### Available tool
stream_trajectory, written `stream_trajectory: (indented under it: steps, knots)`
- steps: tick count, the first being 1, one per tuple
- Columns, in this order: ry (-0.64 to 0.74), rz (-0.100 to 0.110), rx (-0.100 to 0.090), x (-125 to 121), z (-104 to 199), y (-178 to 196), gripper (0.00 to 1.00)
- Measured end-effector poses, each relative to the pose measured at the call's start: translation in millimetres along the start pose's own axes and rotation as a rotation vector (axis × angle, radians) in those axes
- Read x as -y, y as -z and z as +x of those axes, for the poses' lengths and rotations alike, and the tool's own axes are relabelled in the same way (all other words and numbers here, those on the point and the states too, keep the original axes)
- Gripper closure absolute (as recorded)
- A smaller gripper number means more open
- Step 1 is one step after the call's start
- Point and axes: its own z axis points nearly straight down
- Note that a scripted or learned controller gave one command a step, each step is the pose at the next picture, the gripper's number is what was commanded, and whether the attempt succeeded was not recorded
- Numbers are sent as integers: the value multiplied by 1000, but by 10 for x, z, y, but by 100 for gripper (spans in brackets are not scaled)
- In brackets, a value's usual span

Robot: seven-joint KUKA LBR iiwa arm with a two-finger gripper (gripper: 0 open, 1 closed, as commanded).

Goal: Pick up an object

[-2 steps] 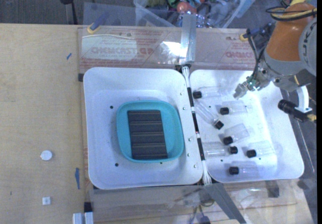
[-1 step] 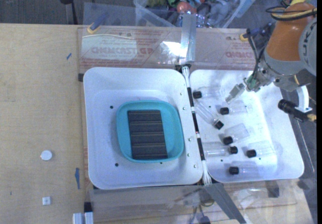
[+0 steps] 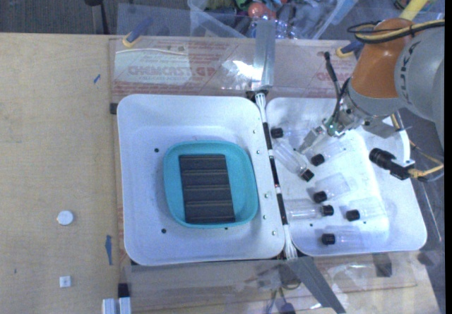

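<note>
Overhead, the grey arm [image 3: 417, 73] with its orange band [image 3: 378, 69] reaches in from the right over the right bin [image 3: 406, 235]; its gripper [image 3: 326, 130] hangs low above the upper part of that bin, and whether it is open or closed I cannot tell; nothing can be made out in its grasp. Several clear vials with black caps [image 3: 321, 196] lie scattered on the right bin's floor, most below the gripper, one near the bin's upper left corner. The left bin [image 3: 134, 164] holds a teal tray [image 3: 173, 164] with a dark ribbed block [image 3: 206, 189] lying on it.
</note>
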Motion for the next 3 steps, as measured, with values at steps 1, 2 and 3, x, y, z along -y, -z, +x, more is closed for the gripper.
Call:
stream_trajectory:
  steps: [1,2,3]
  knots:
    - [2,-6,5,-24,-6,128,100]
    - [36,-1,1,-127,-224,538,100]
    - [23,-1,2,-33,-395,452,100]
